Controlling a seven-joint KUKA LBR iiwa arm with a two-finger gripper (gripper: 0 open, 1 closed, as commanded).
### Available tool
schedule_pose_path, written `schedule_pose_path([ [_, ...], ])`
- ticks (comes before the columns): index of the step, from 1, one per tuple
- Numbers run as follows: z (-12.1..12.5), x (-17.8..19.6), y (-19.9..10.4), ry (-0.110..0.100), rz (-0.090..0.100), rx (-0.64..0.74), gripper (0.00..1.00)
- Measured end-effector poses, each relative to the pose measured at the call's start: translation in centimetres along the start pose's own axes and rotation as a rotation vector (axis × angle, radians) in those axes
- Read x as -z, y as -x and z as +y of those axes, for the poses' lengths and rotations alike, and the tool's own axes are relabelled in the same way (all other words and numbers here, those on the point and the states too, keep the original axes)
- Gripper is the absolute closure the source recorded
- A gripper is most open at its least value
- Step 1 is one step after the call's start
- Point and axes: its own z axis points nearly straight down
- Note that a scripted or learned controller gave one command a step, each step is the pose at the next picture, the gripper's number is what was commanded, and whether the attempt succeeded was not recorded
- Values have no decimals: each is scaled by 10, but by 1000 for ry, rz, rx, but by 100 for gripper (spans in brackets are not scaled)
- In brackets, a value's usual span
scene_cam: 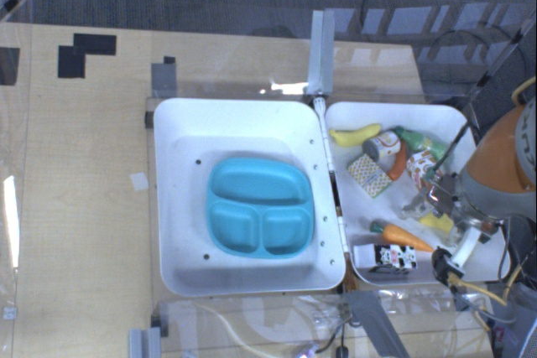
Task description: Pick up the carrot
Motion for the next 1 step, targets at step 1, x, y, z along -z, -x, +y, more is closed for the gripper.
schedule_pose_path([
  [1, 2, 0, 1, 1, 0, 32, 0],
])
